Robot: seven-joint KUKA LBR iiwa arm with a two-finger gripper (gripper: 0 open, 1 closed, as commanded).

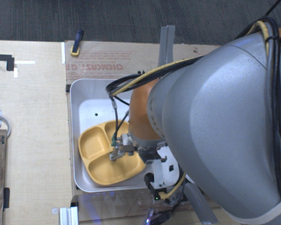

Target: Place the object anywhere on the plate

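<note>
A pale wooden bench (28,125) was seen, with a shallow white bin (86,102) set on it. A flattened cardboard sheet (107,60) lay behind the bin, and a blue and yellow clamp (77,42) was fixed at its edge.

plates: 1 yellow divided plate (103,158) | bins: 1 white bin (84,102) | clamps: 1 blue-yellow clamp (77,43)

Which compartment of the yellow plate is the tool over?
The tool sits over the large compartment at the plate's near end, just past the ridge that divides it from the two smaller compartments farther from the camera.
</note>
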